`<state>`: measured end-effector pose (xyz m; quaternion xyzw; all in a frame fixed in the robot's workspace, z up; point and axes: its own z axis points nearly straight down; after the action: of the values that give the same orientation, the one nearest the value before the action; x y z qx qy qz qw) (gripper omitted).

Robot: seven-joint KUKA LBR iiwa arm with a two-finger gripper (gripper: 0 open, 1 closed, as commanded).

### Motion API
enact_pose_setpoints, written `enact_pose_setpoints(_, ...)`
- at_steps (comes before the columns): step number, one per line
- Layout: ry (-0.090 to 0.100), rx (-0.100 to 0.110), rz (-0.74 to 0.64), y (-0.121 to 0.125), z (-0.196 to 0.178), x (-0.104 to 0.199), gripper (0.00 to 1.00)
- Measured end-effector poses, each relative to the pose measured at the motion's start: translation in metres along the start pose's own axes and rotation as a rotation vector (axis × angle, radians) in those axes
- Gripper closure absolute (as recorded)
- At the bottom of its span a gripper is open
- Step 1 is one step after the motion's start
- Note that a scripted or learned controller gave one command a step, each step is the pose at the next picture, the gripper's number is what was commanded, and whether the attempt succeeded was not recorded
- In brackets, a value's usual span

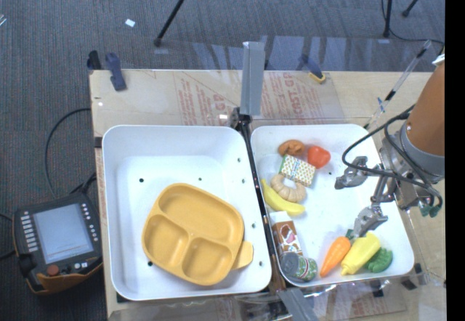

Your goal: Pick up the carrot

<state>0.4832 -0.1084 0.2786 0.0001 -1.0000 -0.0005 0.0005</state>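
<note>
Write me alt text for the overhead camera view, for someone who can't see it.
A grey robot arm reaches in from the right, its gripper open above the right white bin, just up from an orange carrot lying at the bin's near edge beside a yellow corn cob. The left white bin holds a yellow divided plate.

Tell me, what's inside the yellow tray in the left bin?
The yellow tray shows three bare compartments, nothing in them. Whatever lies beneath it on the left bin's floor is covered.
</note>
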Motion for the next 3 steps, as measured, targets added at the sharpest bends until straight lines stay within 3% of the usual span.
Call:
enact_pose_setpoints(1,0.012,-0.005,-0.071,-0.048,0.146,0.004,0.0)
enact_pose_setpoints(2,0.004,-0.003,-0.184,-0.016,0.193,0.004,0.0)
enact_pose_setpoints(3,0.002,-0.002,-0.19,-0.014,0.183,0.002,1.0)
